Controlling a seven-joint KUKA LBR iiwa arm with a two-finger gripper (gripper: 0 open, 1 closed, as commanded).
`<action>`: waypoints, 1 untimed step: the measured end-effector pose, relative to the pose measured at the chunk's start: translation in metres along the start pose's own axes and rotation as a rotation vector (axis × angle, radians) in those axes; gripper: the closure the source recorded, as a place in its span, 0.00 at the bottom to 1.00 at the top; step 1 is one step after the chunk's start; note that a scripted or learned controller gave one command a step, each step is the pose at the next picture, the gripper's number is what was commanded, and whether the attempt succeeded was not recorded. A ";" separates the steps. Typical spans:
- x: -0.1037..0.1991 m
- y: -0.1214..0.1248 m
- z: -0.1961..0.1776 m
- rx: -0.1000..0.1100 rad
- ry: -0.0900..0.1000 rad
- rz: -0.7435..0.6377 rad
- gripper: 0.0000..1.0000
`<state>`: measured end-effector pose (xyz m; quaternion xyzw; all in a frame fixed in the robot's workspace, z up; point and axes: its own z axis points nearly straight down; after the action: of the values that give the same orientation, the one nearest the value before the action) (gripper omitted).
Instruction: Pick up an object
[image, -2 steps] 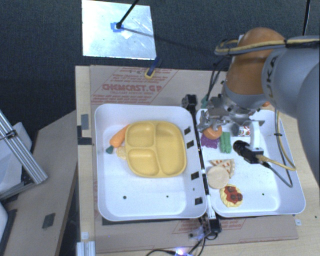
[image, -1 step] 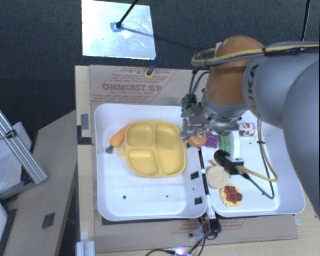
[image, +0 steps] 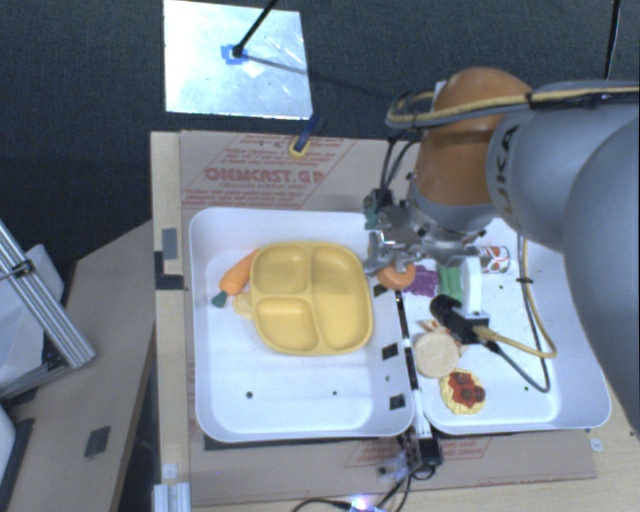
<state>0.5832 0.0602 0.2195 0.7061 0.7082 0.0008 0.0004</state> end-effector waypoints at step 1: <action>0.007 -0.010 -0.006 0.002 0.001 -0.003 1.00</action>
<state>0.5735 0.0675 0.2259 0.7050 0.7092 0.0003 -0.0005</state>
